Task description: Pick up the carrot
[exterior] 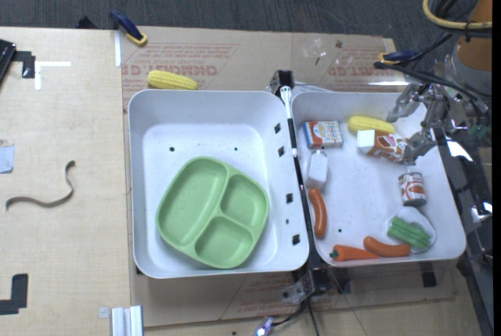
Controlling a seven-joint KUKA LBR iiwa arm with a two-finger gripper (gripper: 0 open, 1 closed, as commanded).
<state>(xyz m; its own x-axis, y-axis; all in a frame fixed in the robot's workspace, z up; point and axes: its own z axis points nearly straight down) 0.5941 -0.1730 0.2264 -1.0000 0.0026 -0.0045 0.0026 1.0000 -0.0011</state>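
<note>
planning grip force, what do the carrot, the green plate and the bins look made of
Carrot: looks like moulded toy plastic, smooth and evenly orange with a slight sheen; could be rubbery.
Green plate: matte plastic by its look, one flat pale green, rounded moulded dividers.
Bins: thin white plastic or coated metal, smooth, with rolled rims; hard to tell which.

At the view's three o'clock edge, the arm [474, 52] is showing an orange band and grey housing. Yellow and black cables [438, 1] are looping above it. Its pincer [419, 123] is gleaming in bare silvery metal.
</note>
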